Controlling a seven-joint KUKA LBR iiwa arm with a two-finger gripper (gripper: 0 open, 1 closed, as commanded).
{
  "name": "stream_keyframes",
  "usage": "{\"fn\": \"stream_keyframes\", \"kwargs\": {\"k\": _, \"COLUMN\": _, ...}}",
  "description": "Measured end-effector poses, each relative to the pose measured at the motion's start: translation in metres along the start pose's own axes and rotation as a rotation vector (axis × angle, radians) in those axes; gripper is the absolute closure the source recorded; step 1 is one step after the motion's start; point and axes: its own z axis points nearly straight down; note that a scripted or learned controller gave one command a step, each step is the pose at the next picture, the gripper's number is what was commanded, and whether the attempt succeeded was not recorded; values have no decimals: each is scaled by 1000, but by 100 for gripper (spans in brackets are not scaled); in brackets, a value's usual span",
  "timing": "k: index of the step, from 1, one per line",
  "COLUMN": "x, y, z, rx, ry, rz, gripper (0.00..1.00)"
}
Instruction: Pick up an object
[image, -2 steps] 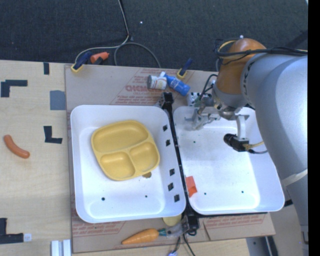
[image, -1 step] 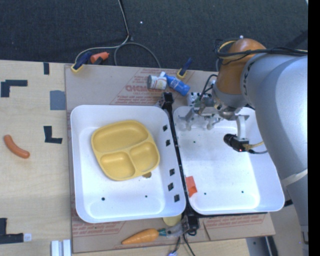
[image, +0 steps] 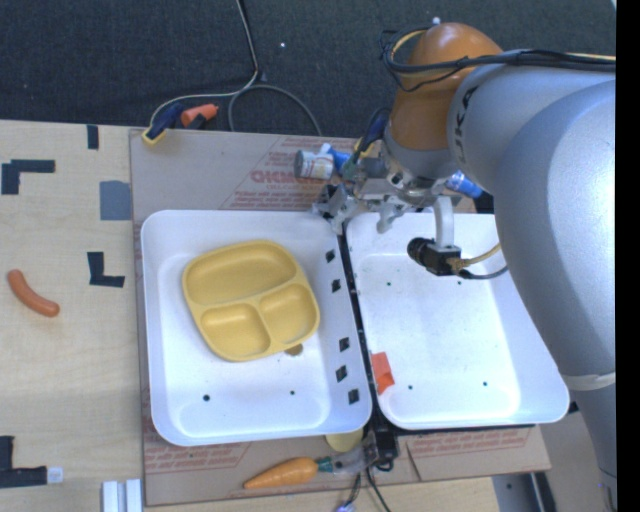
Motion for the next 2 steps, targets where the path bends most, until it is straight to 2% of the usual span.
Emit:
{"fn": "stream_keyframes", "kwargs": {"k": 1, "x": -67, "y": -77, "z": 6, "rx": 14, "ry": -7, "rz": 17, "gripper": 0}}
{"fn": "stream_keyframes", "kwargs": {"k": 2, "x": -100, "y": -11, "z": 110, "rx": 4, "ry": -7, "rz": 10, "gripper": 0}}
